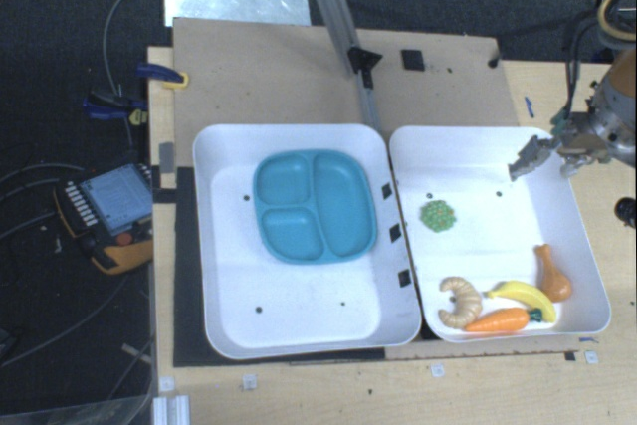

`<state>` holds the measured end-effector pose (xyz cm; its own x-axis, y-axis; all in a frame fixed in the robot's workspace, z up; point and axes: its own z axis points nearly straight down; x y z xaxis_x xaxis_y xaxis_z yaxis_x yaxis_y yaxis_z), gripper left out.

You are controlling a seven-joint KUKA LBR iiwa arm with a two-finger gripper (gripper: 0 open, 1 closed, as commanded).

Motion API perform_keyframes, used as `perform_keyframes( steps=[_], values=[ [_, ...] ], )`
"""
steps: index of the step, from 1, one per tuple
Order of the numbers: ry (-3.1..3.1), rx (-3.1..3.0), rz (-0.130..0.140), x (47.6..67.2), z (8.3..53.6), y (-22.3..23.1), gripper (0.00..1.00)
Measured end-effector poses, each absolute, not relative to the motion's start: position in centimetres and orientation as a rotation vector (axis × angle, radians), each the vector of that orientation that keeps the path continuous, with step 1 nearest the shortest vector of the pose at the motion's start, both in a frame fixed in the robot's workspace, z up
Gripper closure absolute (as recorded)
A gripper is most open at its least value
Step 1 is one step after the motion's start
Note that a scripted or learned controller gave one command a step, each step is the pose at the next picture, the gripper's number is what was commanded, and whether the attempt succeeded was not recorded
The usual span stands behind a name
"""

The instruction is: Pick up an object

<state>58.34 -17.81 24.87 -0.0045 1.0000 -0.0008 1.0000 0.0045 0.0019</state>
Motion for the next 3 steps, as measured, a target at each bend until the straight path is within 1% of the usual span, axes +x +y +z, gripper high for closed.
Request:
perform_keyframes(
  steps=[1, 2, 3],
  values=[
    [2.223, 2.220, -0.002, 58.2, 19.1, -18.7, 0.00],
    [2.223, 2.221, -0.002, 58.0, 14.9, -18.9, 0.00],
    [2.224, 2.222, -0.002, 57.5, 8.8, -19.1, 0.00]
  ],
)
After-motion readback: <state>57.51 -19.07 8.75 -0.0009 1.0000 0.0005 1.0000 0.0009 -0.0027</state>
